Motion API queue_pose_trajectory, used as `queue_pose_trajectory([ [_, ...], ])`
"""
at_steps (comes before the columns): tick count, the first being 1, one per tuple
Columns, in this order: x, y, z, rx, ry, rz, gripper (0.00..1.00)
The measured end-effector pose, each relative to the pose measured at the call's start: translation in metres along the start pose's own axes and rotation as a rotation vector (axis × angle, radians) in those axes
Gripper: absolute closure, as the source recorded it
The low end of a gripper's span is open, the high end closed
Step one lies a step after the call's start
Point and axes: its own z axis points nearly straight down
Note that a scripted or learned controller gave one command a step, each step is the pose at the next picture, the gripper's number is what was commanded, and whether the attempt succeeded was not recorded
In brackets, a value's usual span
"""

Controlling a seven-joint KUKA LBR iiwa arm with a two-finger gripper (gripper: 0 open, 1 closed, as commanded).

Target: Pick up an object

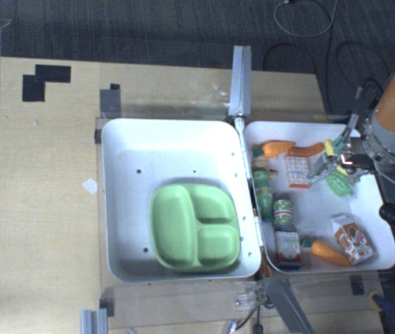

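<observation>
Down in the right bin [385,256], the gripper [331,165] hangs with its fingers apart and nothing between them, a red-and-white packet [297,172] lying just beside it to the left and a green leafy piece [339,183] touching its right.

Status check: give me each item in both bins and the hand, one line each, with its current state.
green divided plate: flat, right way up, in the left bin.
carrot: lying flat, front of the right bin.
small carton: lying beside the carrot.
cans: lined along the right bin's left wall.
red-and-white packet: lying flat near the back.
hand: low over the right bin's back; grip unclear.
</observation>
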Motion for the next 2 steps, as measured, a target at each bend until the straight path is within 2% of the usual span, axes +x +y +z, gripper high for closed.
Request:
queue_pose_trajectory([
  [1,-0.014,0.049,0.05,-0.002,-0.001,-0.132,0.0],
  [2,-0.038,0.081,0.171,-0.01,-0.003,-0.187,0.0],
])
